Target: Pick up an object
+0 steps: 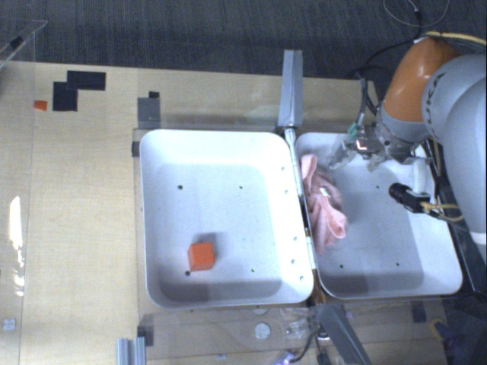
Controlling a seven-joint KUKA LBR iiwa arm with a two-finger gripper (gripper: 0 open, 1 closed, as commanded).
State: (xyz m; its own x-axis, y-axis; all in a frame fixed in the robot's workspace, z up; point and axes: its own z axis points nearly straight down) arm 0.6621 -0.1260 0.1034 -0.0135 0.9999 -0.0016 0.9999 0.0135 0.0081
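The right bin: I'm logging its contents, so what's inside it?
A crumpled pink cloth lies in the right bin against its left wall. The claw hangs over its far edge. Anything under the cloth is covered.

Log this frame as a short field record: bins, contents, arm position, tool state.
left bin: holds one orange block, near its front left
right bin: holds a pink cloth, crumpled against its left wall
arm: over the right bin's far right part
tool: above the far edge of the right bin, apart from the cloth; fingers unclear
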